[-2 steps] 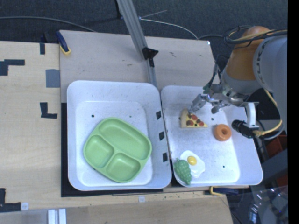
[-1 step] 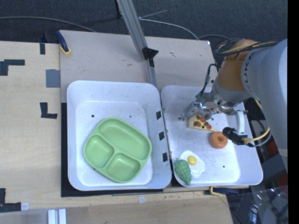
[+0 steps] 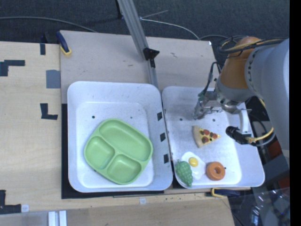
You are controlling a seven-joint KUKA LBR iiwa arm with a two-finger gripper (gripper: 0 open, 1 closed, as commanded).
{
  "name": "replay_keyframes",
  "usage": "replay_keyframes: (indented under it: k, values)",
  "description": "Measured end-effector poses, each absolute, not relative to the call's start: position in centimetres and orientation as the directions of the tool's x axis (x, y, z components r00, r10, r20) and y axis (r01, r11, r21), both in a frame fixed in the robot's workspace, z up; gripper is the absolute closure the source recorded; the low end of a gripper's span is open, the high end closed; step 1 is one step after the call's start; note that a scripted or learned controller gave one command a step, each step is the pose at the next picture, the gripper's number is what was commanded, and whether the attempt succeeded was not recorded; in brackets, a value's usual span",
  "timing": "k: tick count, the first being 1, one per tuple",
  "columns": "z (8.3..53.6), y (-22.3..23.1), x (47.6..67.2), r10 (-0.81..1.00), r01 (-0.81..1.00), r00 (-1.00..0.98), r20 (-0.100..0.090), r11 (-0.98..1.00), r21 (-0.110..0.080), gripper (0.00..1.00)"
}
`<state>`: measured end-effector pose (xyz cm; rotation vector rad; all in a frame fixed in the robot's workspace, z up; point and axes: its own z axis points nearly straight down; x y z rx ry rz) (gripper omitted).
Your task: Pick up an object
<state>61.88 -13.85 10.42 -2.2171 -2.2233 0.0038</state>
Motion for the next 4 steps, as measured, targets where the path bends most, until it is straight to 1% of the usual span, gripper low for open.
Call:
replay_keyframes:
  k: [1,2,3,4]
  values:
    - [15.3,-14.6,62.4,1.0,1.0,-0.001,-0.001,0.001,0.003,1.0]
    - [20.0,-14.1,63.2,1.0,1.0,-0.002,-0.001,0.002,0.004,1.0]
    - [25.4,-14.1,63.3,1.0,1.0,-0.002,-0.001,0.002,0.005,1.0]
    - [24.0,-8.3,61.8,1.0,1.0,-0.006,0.001,0.006,-0.003,1.0]
